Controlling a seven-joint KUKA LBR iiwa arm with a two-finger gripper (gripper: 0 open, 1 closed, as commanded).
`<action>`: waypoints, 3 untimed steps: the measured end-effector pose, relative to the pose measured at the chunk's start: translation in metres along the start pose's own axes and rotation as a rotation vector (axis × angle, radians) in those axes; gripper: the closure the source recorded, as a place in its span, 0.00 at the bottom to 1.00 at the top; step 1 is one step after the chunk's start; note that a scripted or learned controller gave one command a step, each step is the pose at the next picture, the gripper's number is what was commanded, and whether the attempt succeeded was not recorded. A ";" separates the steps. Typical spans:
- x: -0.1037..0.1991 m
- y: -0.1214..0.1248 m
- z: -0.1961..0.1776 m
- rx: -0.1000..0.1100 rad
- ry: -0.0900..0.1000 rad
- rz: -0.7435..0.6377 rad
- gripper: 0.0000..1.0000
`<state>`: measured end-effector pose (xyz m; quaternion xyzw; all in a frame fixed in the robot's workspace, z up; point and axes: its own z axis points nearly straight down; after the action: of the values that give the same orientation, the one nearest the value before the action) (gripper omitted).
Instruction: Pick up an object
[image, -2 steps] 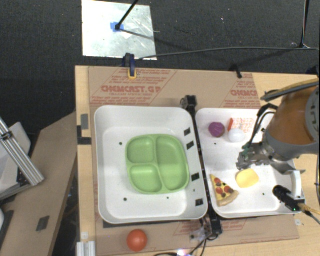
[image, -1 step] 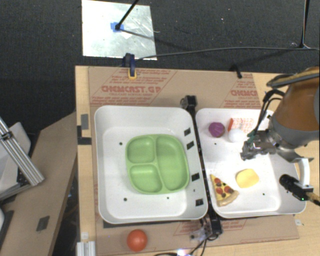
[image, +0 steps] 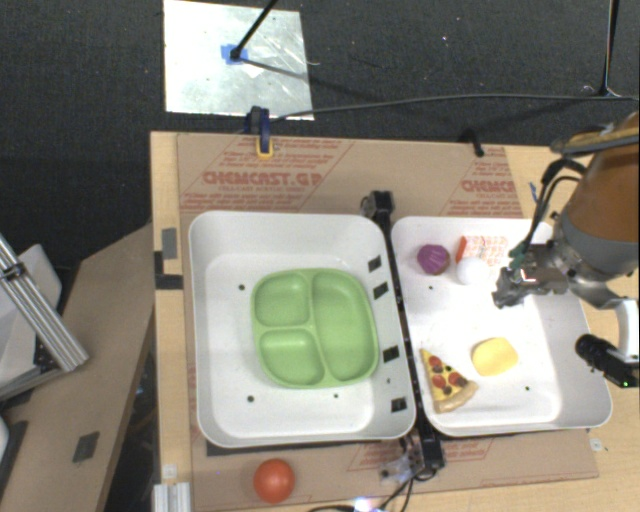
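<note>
The right bin (image: 580, 385) holds a purple round object (image: 433, 259), a white ball (image: 470, 271), a red-and-white packet (image: 483, 247), a yellow lump (image: 494, 356) and a toy pizza slice (image: 447, 379). My gripper (image: 507, 291) hangs over the upper middle of this bin, just right of the white ball and above the yellow lump. Nothing shows between it and the bin floor.
The left bin (image: 215, 300) contains a green divided plate (image: 313, 326). A red ball (image: 273, 480) lies on the bench in front of the left bin. A black clip (image: 380, 205) sits at the top of the divider between the bins. A cable crosses behind the bench.
</note>
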<state>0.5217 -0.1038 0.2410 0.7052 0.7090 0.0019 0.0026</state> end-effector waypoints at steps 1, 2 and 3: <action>0.045 0.028 0.006 0.003 0.002 -0.004 1.00; 0.095 0.043 -0.002 0.003 0.003 -0.004 1.00; 0.147 0.065 -0.004 0.003 0.004 -0.005 1.00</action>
<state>0.5854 0.0433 0.2454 0.7035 0.7107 0.0021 0.0003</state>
